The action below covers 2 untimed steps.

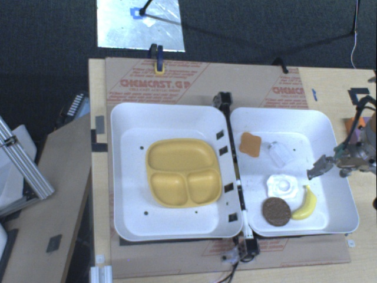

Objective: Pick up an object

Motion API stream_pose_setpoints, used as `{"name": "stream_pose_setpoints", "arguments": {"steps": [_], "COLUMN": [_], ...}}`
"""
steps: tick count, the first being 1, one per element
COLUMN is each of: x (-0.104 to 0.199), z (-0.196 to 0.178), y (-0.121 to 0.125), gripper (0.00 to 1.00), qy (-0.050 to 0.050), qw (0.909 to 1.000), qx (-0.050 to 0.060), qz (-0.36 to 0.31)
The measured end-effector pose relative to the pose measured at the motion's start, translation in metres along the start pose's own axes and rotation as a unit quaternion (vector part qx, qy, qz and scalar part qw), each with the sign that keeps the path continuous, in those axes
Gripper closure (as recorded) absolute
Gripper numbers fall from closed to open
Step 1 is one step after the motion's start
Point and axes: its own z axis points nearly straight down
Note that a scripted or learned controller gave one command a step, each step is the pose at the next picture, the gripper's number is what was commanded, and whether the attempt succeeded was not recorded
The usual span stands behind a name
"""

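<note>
Pincer [318,168]: hovering over right bin's [339,135] edge, carrying nothing; whether apart or together, impossible to tell. Lying ungrasped nearby: banana [306,203], brown disc [276,211], white fried-egg piece [281,187], orange square [251,144]. Pick pending entirely.

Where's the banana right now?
In the camera view, the banana lies in the right bin, near its front right corner, right beside the brown round cookie and just below the white fried egg.
</note>
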Motion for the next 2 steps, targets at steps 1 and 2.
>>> {"name": "stream_pose_setpoints", "arguments": {"steps": [1, 2], "x": [0.0, -0.003], "z": [-0.004, 0.039], "y": [0.002, 0.001], "gripper": [0.0, 0.0], "qy": [-0.001, -0.001], "qw": [1.0, 1.0], "qx": [-0.004, -0.003], "qz": [-0.001, 0.0]}}
